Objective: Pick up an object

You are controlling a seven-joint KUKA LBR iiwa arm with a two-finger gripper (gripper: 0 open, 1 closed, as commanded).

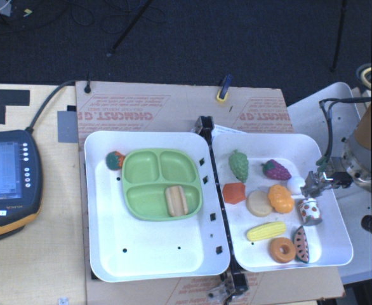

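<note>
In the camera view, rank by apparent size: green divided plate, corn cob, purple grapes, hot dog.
1. green divided plate, clearly largest.
2. corn cob and hot dog, too close to separate.
3. purple grapes, smallest, narrowly.

Two white bins stand side by side: a left bin (103,246) and a right bin (329,246).

The left bin holds three items: one green plate (145,189) with three compartments, one hot-dog bun (176,201) on that plate, and one small red-and-green toy (115,160) beside the plate.

The right bin holds nine toy foods: one green vegetable (239,165), one grape bunch (277,169), one red block (234,193), one beige disc (259,203), one orange (280,198), one corn cob (266,231), one doughnut (282,250), one watermelon slice (301,244), and one red-and-white piece (310,211).
</note>
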